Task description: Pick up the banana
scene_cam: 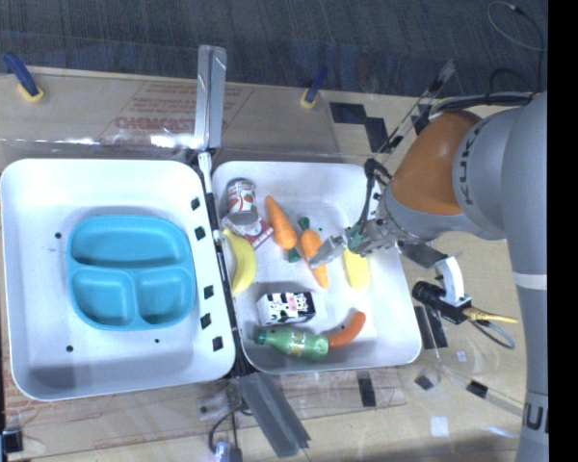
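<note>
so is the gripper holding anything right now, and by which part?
Cannot be told. The gripper sits low in the right bin, between a carrot and a small yellow item. The banana lies apart, by the left wall.

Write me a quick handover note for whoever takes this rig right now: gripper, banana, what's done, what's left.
Gripper: low in the right bin, right of the carrots; fingers unclear.
Banana: lying at the right bin's left wall, below the can, apart from the gripper.
A smaller yellow piece sits just under the gripper; not the target, I think.
Done: nothing lifted.
Left: move to the banana, grasp, lift.
</note>
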Controlling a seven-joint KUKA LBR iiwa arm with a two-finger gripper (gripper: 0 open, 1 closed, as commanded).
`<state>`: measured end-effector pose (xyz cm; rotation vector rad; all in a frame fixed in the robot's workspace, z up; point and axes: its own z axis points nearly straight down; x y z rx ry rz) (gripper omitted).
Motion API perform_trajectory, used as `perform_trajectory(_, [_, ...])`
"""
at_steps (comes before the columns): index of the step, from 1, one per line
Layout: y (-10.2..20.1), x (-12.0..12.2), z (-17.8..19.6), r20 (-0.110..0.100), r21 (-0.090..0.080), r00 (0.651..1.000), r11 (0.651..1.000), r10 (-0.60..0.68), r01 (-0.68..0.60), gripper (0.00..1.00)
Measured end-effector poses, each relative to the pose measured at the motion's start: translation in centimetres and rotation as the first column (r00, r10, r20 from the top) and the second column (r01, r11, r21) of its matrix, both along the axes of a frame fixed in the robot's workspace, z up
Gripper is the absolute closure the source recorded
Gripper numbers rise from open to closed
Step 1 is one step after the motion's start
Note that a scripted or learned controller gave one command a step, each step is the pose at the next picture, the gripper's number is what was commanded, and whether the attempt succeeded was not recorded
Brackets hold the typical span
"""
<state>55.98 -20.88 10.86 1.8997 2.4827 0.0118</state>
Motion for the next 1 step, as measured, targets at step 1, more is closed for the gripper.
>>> perform_trajectory(1, [0.04, 0.04, 0.92, -0.001, 0.0, 1.0, 1.0, 0.004, -0.004, 1.0])
